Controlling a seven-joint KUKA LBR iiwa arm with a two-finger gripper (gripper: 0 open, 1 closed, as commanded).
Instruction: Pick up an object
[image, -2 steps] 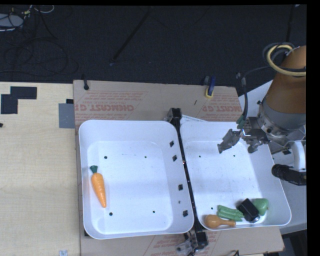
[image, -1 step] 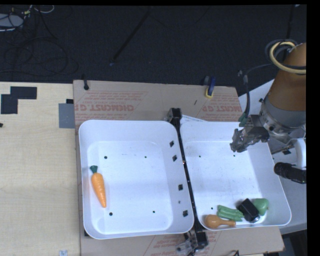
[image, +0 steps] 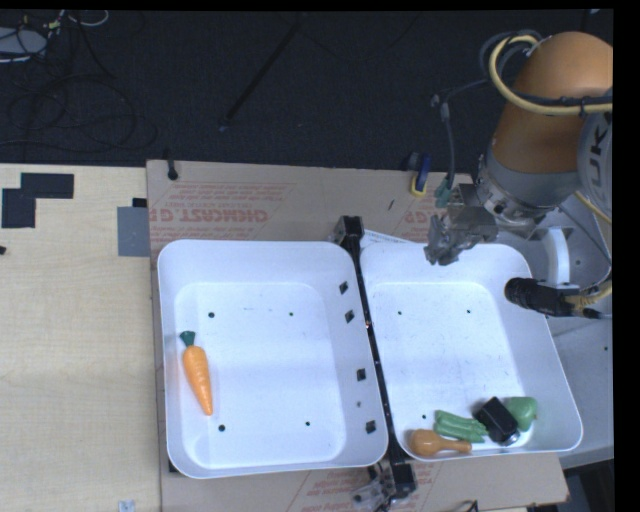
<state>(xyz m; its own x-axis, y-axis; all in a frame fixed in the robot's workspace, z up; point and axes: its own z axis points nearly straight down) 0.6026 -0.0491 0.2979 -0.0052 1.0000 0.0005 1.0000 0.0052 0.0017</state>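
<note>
pile: a pear (image: 438, 443), green pod (image: 460, 426), black block (image: 497, 419) and green piece (image: 521, 408) are lying touching along the right bin's (image: 540, 340) near edge.
handling: they are looking like light, stiff, smooth toys; the pod's middle is probably offering the narrowest hold.
carrot (image: 198, 375): lying alone by the left bin's (image: 170, 330) left wall, well apart.
gripper (image: 444, 250): hanging over the right bin's far edge, carrying nothing visible; i cannot tell its spread. the pile is lying well nearer the camera.

Bright, even overhead light; soft shadows, mild blur, dark upper background.
</note>
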